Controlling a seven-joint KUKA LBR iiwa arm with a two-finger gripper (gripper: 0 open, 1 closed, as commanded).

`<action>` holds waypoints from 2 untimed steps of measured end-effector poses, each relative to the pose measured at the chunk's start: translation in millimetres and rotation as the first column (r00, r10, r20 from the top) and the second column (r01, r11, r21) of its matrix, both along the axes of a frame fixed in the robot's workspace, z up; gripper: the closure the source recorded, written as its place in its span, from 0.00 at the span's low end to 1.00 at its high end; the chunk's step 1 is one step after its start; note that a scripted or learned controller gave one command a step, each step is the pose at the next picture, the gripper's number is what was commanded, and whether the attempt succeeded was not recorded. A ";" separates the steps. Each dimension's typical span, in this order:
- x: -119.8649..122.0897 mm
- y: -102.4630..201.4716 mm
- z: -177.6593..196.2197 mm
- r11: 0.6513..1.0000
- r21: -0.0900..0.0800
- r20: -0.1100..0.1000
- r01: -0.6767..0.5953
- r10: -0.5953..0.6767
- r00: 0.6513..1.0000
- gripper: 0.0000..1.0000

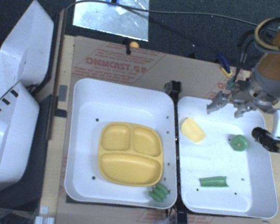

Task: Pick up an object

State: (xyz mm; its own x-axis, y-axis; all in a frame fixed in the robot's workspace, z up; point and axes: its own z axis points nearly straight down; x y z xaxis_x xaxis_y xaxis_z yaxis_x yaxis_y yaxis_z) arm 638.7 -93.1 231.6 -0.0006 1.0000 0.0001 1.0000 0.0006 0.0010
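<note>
While our fingers (216, 102) hang spread apart with nothing between them, we hold the gripper (229, 106) over the far rim of the right bin (257, 206), a sensible starting height from which any of the loose things below could be reached. Closest to us, just below and to the side, lies a pale yellow block (193, 130), rounded and soft-looking like a toy wedge of cheese or butter, tilted on the bin floor. Near the right wall we see a small round green piece (239, 143), smooth and glossy, and nearer the front a long green pod (213, 181), ridged and slim, lying flat and well apart from the others. We judge the block the easiest first target, being chunky and nearest. Across the divider, the left bin (80, 141) carries a yellow divided plate (131, 154) of moulded plastic with three compartments, and a ribbed green piece (159, 192) sits just beside its front corner.
</note>
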 end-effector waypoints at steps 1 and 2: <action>0.0 0.0 0.0 1.000 0.000 0.000 0.000 0.000 1.000 0.00; 0.0 0.0 0.0 1.000 0.000 0.000 0.000 0.000 1.000 0.00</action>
